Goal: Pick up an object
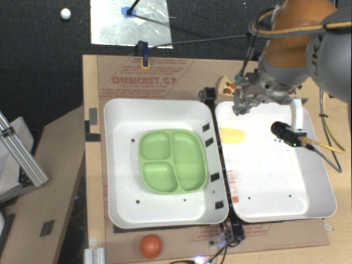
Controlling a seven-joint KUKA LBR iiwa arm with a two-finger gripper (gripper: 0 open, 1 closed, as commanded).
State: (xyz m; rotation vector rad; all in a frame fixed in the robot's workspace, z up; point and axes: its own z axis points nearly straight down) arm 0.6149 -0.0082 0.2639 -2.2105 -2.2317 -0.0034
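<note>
Gripper (240, 108) hangs over far corner of right bin

The gripper sits low above the far left corner of the right bin (275, 186), at the end of the grey arm that reaches in from the right. Whether it is open or closed cannot be told from this angle, and nothing can be seen in its grasp. A flat yellow piece (232, 136) lies on the floor of the same bin, just to the near side of the gripper and slightly left, close to the bin's left wall and apart from the gripper. The left bin (118, 147) holds a green divided plate (172, 161), set flat near its middle with its four compartments facing up. Outside the bins, an orange ball (150, 246) rests on the bench (66, 164) at the near edge. A blue clamp (143, 52) stands at the far edge of the cardboard sheet (144, 78) beneath the bins.
</note>
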